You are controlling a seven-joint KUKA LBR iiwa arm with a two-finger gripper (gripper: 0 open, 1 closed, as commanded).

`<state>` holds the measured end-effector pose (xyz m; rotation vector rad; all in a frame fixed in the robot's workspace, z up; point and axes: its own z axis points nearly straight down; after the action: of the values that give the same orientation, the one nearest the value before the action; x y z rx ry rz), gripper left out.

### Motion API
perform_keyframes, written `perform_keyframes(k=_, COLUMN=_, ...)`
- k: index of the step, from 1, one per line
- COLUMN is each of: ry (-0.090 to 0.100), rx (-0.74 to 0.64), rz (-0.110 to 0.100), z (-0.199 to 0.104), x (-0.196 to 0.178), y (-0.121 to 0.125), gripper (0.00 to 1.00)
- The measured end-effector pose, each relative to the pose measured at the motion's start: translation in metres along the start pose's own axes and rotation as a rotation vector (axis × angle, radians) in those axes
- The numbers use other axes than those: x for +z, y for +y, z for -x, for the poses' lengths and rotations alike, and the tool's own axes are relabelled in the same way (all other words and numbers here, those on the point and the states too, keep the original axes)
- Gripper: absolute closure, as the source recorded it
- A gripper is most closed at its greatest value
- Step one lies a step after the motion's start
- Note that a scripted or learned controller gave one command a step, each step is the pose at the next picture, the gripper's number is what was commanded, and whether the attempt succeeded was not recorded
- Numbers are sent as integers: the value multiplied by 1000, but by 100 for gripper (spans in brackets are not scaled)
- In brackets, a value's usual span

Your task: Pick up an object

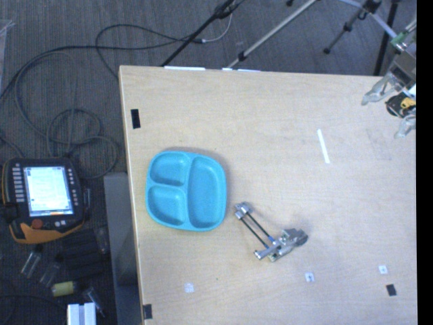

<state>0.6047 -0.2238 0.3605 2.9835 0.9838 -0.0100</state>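
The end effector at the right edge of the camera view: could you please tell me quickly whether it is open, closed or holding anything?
End effector: open, its prongs spread, with nothing between them, above the bare bench top.

The pale wooden bench [304,114] carries a blue divided plate [187,190] at about eight o'clock, a metal clamp tool [269,235] just beside it toward five o'clock, and a white strip [323,146] at two o'clock.
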Motion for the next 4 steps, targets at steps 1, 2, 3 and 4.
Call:
perform_keyframes(k=1, ry=1, rx=215, rz=1, z=-52, x=-72, y=-8, gripper=0)
perform_keyframes(k=2, ry=0, rx=235, rz=0, z=-39, x=-72, y=13, gripper=0)
perform_keyframes(k=3, ry=3, rx=391, rz=-3, z=-91, x=-71, y=-29, gripper=0)
perform_keyframes(k=4, ry=-2, rx=392, rz=-8, z=-90, x=-78, y=-28, gripper=100)
